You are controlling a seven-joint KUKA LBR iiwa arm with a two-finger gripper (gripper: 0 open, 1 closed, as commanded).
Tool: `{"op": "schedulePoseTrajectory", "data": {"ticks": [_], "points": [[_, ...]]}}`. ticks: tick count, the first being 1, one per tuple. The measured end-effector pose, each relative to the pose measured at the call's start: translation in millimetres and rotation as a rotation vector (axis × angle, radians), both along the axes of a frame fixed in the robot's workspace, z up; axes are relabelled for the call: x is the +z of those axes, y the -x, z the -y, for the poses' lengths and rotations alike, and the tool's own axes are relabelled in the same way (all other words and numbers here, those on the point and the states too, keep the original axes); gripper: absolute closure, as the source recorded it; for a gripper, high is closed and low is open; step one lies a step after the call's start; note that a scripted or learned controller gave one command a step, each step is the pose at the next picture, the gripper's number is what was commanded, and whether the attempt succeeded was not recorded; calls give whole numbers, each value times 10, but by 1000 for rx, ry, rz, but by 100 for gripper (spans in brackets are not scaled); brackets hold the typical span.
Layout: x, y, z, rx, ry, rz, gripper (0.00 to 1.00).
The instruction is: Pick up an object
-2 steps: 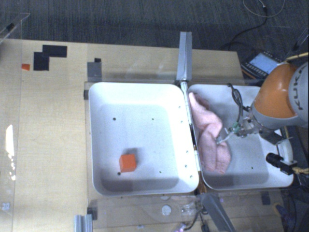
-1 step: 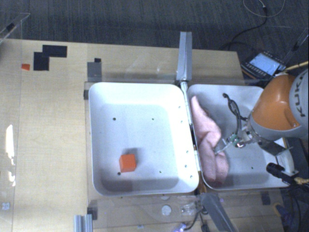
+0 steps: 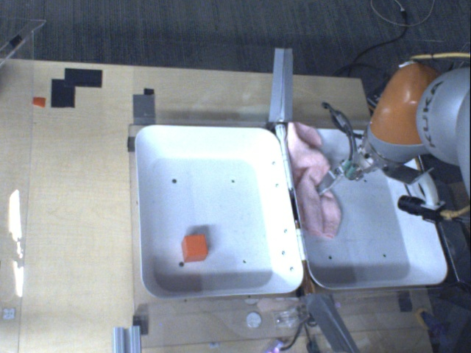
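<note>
A pink cloth [image 3: 312, 180] lies crumpled along the left side of the right bin [image 3: 383, 259], partly draped against the divider. My gripper [image 3: 327, 183] reaches in from the right and its tip touches the cloth's right edge near the middle. An orange cube [image 3: 195, 248] rests in the lower left part of the left bin [image 3: 158, 190], far from the gripper.
A grey upright post [image 3: 281, 87] stands at the back between the two bins. Black cables [image 3: 397, 9] run behind the arm at the upper right. Black and orange marks [image 3: 70, 87] sit on the bench at the far left.
</note>
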State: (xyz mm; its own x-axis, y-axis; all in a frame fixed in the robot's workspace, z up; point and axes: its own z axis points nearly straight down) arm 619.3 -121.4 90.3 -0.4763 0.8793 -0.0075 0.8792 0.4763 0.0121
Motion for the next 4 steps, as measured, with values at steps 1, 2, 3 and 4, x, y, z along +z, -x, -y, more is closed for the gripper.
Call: {"op": "schedulePoseTrajectory", "data": {"ticks": [1,2,3,4], "points": [[9,614,-120,72,2,3,0],[4,286,-234,27,1,2,0],[1,442,-82,-134,-2,1,0],[-9,-417,-232,-92,0,-2,0]]}}
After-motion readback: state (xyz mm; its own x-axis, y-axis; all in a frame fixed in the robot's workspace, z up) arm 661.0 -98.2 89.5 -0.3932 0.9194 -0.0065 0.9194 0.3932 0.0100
